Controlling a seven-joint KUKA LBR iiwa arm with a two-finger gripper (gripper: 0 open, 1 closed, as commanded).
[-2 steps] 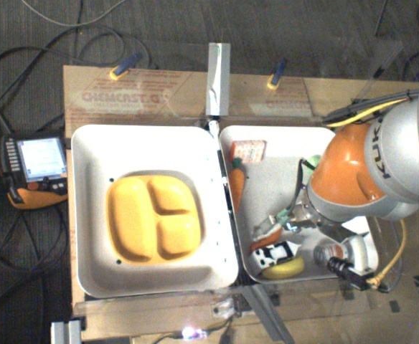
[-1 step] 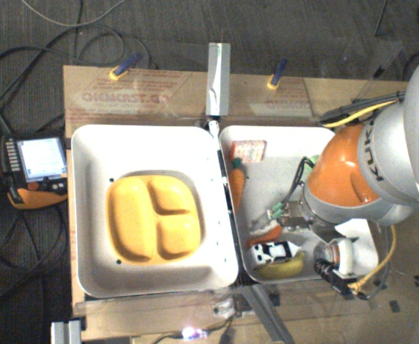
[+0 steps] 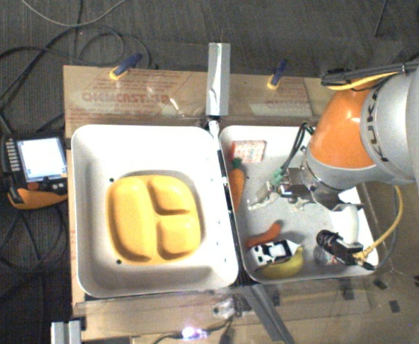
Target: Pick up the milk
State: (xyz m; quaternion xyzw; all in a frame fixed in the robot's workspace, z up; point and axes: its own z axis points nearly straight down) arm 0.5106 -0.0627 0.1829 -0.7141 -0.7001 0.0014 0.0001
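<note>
The milk (image 3: 275,250) is a small carton with black and white cow patches. It lies on its side near the front edge of the right bin (image 3: 300,132), touching a yellow banana (image 3: 284,266) just in front of it. My gripper (image 3: 270,194) hangs over the middle of the right bin, behind the milk and clearly apart from it, with nothing seen between its fingers. The grey and orange arm covers the bin's right part.
A carrot (image 3: 236,182) lies along the right bin's left wall, a pink box (image 3: 250,150) sits at its back, and a red-orange sausage-like piece (image 3: 265,233) lies just behind the milk. The left bin (image 3: 87,264) holds a yellow compartment plate (image 3: 154,216).
</note>
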